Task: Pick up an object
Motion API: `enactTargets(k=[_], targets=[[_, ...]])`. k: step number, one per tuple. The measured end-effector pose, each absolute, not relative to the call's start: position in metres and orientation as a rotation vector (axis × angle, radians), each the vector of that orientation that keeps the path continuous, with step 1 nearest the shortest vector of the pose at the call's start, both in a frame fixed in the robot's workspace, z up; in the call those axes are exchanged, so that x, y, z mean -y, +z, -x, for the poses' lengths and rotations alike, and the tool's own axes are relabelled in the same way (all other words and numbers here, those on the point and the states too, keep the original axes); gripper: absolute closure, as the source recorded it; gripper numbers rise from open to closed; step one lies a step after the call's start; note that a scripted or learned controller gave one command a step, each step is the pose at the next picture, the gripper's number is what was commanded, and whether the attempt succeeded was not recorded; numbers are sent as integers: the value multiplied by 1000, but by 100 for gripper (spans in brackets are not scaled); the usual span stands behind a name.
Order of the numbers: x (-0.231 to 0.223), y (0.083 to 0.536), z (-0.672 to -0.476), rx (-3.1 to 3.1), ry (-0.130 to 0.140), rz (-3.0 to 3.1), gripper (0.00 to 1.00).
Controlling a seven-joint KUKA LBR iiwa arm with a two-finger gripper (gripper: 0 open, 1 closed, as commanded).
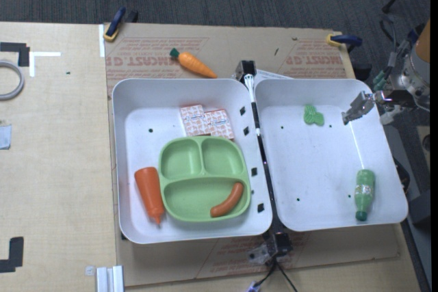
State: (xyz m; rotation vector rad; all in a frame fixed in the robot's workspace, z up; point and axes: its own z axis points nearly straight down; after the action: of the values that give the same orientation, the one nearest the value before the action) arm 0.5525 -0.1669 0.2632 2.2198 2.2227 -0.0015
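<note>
Near the right bin's (301,215) front-right corner, the green bottle (363,193) lies lengthwise front-to-back; end effector (357,108) state unclear.

My gripper (358,107) is hanging over the right bin's (321,215) far right edge. A green bottle (363,194) is lying on its side below it, near that bin's right wall. A small green piece (313,115) is sitting just left of my gripper. A sausage (228,200) is resting in the green plate (203,178), far left.
</note>
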Motion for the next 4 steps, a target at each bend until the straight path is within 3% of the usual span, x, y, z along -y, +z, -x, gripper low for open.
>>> enactTargets(k=[1, 2, 3, 4], targets=[[184, 145, -497, -2115, 0, -2323, 0], [211, 129, -503, -2043, 0, -2385, 0], [210, 92, -478, -2238, 1, -2205, 0], [210, 102, -479, -2233, 3, -2206, 100]])
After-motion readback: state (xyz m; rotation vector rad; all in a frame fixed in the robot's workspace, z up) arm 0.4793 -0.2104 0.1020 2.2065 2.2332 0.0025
